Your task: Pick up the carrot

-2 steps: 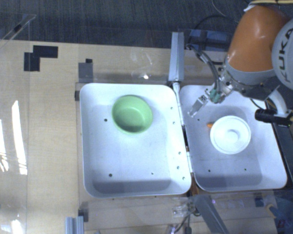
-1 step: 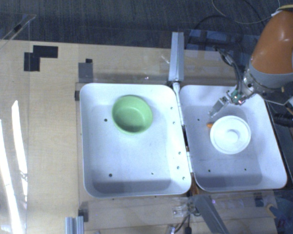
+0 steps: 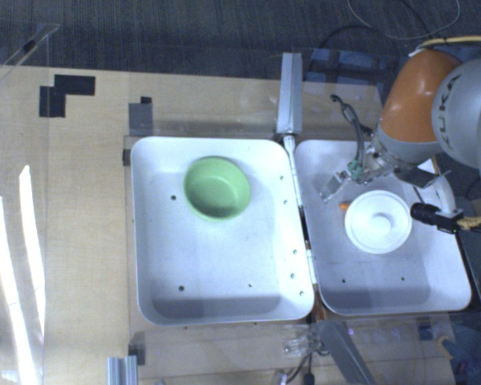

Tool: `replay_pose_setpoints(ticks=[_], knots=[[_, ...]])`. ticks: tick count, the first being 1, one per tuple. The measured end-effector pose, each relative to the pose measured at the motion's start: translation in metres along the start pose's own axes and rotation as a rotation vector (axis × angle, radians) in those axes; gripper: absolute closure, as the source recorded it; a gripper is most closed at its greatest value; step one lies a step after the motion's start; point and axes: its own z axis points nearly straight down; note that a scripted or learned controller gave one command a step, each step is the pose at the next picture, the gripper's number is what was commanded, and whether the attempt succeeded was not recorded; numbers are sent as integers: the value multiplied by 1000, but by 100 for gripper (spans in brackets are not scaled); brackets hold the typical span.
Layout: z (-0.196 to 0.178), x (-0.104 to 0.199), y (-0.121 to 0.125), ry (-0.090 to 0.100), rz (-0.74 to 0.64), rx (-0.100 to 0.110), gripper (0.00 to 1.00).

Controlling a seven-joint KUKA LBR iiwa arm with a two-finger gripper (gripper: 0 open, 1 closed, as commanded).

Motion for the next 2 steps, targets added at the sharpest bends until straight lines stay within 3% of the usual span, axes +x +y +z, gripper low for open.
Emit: replay_pose_setpoints(ticks=[1, 2], knots=[[38, 5, -33, -4, -298, -6, 0], [-60, 44, 25, -3, 152, -5, 0]])
